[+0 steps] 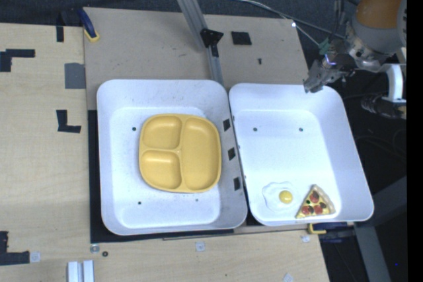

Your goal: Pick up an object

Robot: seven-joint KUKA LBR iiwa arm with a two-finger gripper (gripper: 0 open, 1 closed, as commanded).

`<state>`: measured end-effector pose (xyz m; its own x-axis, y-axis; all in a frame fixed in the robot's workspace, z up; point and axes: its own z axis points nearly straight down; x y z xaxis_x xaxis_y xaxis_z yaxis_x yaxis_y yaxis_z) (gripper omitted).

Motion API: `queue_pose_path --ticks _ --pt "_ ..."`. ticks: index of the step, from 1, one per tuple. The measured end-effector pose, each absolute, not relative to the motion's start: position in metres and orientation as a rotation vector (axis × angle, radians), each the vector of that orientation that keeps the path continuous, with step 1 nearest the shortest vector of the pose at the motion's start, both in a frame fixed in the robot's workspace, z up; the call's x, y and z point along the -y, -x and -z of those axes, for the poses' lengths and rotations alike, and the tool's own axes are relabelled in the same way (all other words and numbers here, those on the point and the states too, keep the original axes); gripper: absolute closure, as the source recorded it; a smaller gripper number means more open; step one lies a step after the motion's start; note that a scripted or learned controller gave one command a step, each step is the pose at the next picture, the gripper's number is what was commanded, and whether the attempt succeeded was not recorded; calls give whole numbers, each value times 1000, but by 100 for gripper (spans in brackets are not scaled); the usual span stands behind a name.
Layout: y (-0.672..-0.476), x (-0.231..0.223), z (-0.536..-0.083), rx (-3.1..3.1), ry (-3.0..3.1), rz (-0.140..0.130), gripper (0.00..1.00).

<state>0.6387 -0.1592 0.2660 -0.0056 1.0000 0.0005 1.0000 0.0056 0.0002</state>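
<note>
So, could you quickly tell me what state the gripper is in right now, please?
Gripper: cannot be told whether open or closed; it sits at the right bin's far corner with nothing visibly held.

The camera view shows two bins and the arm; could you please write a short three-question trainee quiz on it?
1. True or false: the yellow divided plate lies in the right bin.
2. Which two toy foods lie in the right bin's near corner?
3. The claw hangs above the right bin's: A) far right corner, B) near left corner, C) centre.

Key:
1. False; it lies in the left bin.
2. A fried egg and a pizza slice.
3. A.
</note>
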Motion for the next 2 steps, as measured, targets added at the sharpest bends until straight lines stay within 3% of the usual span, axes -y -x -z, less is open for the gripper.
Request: queue_pose_path --ticks 2 --pt "-648 37 -250 2228 2212 -1 100"
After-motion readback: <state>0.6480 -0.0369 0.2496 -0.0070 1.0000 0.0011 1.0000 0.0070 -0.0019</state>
